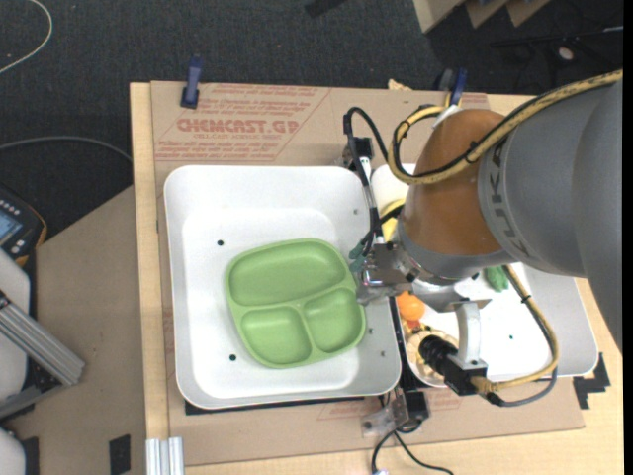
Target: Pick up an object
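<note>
Grey arm (554,186) hides its gripper (371,270) at the green divided plate's (294,303) edge, perhaps for a rim pinch; grasp unclear.

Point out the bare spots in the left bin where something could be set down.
The left bin has bare white floor along its far side, between the far wall and the green divided plate, and a strip down its left side. A narrower strip runs along the near wall. The right edge is crowded: the plate nearly meets the arm's pincer there.

The grey arm (554,186) reaches in from the right, its orange-banded wrist (450,191) bent down.
</note>
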`<move>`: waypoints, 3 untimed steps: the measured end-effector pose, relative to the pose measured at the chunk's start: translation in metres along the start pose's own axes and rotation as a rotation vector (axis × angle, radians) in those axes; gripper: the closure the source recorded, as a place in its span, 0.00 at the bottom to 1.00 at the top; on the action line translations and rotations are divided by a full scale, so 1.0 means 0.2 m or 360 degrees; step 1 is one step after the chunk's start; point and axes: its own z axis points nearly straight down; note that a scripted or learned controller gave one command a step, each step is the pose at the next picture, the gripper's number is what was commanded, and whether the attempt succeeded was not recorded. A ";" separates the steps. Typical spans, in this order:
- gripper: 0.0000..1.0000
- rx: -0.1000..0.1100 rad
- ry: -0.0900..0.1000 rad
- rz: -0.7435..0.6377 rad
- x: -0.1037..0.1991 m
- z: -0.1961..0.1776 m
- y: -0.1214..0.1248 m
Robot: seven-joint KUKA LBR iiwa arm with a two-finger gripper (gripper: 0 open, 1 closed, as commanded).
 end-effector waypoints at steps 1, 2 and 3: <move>1.00 -0.0038 0.0002 0.0007 0.04 -0.83 0.07; 1.00 0.0003 -0.0006 0.0024 -0.23 -0.63 0.00; 1.00 -0.0007 -0.0002 -0.0002 0.27 -0.61 0.00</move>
